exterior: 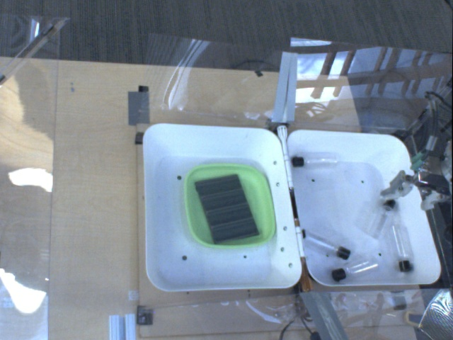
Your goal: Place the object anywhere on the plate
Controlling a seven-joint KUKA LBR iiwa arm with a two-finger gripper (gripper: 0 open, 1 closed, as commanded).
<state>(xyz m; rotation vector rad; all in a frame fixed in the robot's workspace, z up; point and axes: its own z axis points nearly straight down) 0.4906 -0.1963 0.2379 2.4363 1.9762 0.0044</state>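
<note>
A dark grey ridged rectangular block [226, 208] lies flat on the green plate [265, 211], which sits in the middle of the left white bin [163, 190]. The block is turned slightly and lies wholly inside the plate's rim. My gripper [405, 183] hangs at the far right, over the right edge of the right bin [340, 147], far from the plate. Nothing can be seen held in it.
Several clear tubes with black caps lie loose in the right bin, among them one near its top left [315, 161], one at the lower left [327, 247] and one at the lower right [401, 244]. A grey post [285, 91] stands behind the seam between the bins.
</note>
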